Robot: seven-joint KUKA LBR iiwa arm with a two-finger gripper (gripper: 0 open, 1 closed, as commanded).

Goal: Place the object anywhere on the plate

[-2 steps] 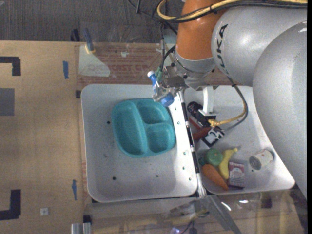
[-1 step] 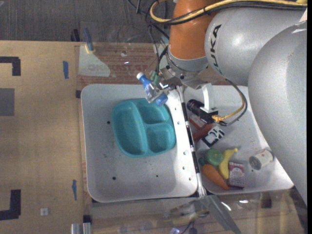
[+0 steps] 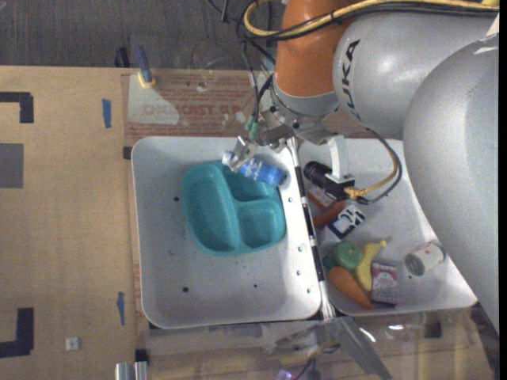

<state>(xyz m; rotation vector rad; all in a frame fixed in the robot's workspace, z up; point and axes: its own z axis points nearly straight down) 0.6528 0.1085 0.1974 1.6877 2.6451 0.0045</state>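
Right now my gripper (image 3: 244,150) hangs over the far right corner of the teal plate (image 3: 230,208), which lies in the left bin (image 3: 158,236). Just under and beside my fingertips sits a small clear bottle with a blue label (image 3: 260,170), its long axis slanting from the pale cap end near my fingers down and right toward the wall between the bins. It seems to be pinched at that cap end between my fingers, though the view is too small and cluttered for me to be sure of contact, so I will not claim a firm hold. The bottle overlaps the plate's upper right rim, over the corner of one small compartment, and I cannot tell whether it rests on the rim or hangs above it. What matters next, as I judge it, is that the plate's middle lies down and left of me, so a short shift that way before letting go would put the bottle well inside the rim. The right bin (image 3: 444,291) holds a carrot (image 3: 348,286), a banana (image 3: 369,261) and other odds.
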